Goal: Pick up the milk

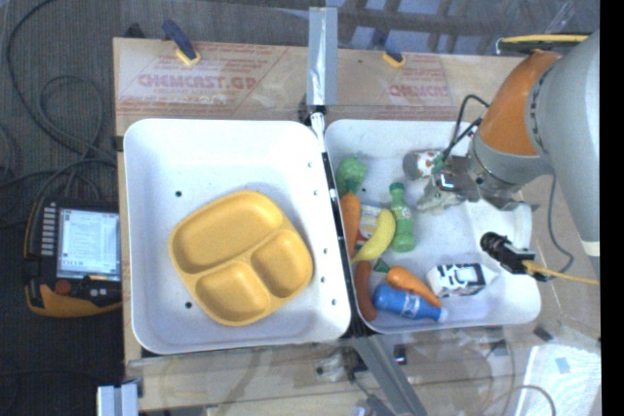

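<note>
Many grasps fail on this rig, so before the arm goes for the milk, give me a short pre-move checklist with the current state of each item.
1. Milk carton located in the right bin: ok.
2. Carton free on top, nothing lying over it: ok.
3. Neighbours near it: blue bottle and carrot lie close on its left: not ok.
4. Gripper positioned over the carton: not ok; it sits farther back in the bin.
5. Finger opening: cannot tell.
</note>
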`<state>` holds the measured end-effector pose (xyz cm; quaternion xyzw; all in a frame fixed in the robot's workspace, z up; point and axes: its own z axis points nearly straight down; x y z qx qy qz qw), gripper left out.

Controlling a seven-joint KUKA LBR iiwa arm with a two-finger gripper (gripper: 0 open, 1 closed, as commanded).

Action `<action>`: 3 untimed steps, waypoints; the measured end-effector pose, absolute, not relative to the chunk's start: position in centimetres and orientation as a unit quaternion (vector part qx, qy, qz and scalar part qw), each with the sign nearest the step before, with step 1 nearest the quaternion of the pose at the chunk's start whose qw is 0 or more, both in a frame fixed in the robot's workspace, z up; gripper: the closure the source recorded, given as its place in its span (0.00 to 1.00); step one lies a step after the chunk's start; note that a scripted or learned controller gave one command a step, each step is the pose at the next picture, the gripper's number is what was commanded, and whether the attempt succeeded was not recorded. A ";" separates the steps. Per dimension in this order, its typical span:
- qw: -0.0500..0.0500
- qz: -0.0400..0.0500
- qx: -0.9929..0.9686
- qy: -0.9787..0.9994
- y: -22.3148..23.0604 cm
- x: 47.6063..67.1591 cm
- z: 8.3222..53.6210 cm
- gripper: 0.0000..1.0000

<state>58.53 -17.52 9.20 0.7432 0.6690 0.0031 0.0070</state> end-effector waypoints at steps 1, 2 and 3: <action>0.006 0.002 0.743 0.669 -17.5 58.5 9.0 0.00; 0.004 0.000 0.715 0.700 -18.7 66.7 8.8 0.00; 0.006 -0.001 0.714 0.701 -18.7 66.8 9.9 1.00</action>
